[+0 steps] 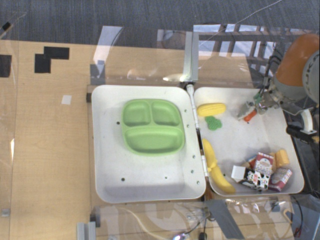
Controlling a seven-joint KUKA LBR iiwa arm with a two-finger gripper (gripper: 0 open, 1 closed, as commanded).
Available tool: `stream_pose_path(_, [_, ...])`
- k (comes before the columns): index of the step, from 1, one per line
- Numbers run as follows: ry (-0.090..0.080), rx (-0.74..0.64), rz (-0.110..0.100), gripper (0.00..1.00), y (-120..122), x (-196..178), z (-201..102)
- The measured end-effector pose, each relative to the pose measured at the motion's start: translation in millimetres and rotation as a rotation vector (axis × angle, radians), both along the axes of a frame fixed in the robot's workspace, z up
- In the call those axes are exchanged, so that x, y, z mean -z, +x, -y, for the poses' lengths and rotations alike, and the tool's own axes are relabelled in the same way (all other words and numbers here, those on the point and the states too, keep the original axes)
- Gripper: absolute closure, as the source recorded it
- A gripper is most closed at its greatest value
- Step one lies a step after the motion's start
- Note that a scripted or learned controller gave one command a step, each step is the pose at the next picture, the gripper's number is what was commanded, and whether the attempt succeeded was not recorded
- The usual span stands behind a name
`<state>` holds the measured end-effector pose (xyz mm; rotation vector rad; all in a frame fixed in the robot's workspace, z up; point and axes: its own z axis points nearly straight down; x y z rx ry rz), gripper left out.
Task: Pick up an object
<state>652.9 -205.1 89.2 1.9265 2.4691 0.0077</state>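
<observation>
Claw (251, 110) low in the right bin (295, 149), grip state impossible to tell; small orange piece (249, 116) at its tips; corn cob (211, 109), knobbly green bit (214, 123) further left.

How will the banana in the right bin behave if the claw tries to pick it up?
The banana looks like smooth plastic, so it is probably light, stiff and somewhat slippery. Its curved, rounded body may rock or roll. It lies against the right bin's left wall, likely hindering the grip.

Green divided plate (152, 126) — flat in the left white bin (107, 179) — on a wooden bench (40, 149)
</observation>
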Motion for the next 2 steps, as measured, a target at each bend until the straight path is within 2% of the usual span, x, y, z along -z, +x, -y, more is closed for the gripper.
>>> stream_pose_path(1, [-0.001, -0.002, 0.009, 1.0, 3, -13, -1])
stream_pose_path(2, [0.003, 0.108, 0.0, 1.0, 18, -137, -73])
